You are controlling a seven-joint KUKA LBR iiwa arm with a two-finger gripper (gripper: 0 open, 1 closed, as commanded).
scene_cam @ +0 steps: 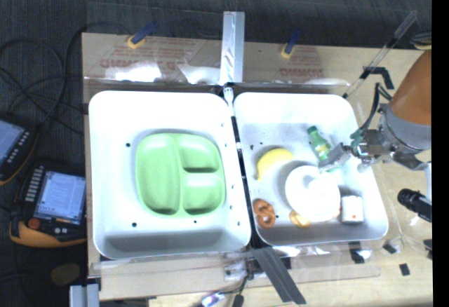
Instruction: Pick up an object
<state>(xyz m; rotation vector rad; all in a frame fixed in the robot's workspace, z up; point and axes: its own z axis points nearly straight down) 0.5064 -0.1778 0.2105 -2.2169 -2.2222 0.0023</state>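
Pretzel sits down at the front edge of the right bin, closest to the camera, with another small orange-brown snack just beside it and a little white block off in the front right corner. Behind those is a white bowl, a yellow banana-looking thing touching its left side, and a small green bottle farther back.

The left bin just has a green divided plate in it, well apart from the arm.

What matters for the grab: the gripper comes in from the right and its tip is sitting between the green bottle and the rim of the white bowl, really close to both. The bottle lies just to its left and slightly back, with its long axis running roughly front to back, tilted a bit. So my guess is the bottle is the target, and it only needs a short nudge left.

Can't tell if the fingers are spread or closed, it's too blurry there. Nothing visibly held between them.

Risk I'd flag: clipping the bowl rim on the way.
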